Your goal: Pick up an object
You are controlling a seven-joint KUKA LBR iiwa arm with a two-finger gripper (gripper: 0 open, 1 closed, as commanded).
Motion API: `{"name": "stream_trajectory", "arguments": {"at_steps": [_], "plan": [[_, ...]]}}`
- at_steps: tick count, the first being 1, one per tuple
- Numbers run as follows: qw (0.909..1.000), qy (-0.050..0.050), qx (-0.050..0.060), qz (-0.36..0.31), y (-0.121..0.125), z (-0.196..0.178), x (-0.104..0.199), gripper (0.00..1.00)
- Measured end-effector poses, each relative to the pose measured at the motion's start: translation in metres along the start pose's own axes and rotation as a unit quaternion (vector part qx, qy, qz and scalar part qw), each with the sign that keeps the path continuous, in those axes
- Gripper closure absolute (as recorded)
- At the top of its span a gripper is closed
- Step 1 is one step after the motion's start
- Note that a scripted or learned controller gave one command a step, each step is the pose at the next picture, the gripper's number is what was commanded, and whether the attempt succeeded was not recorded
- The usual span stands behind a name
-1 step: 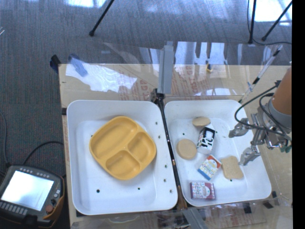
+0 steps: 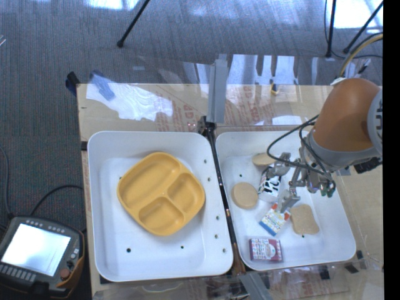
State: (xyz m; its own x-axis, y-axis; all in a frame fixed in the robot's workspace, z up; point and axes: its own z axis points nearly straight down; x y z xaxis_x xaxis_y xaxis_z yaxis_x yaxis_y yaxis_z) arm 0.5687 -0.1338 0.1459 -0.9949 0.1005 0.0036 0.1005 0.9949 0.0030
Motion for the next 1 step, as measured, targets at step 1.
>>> {"name": "stream_trajectory", "arguments": {"at_steps": [1], "plan": [[0.9944, -0.012, 0.001, 0.105, -0.031, 0.0281, -0.0584, 0.0]]}}
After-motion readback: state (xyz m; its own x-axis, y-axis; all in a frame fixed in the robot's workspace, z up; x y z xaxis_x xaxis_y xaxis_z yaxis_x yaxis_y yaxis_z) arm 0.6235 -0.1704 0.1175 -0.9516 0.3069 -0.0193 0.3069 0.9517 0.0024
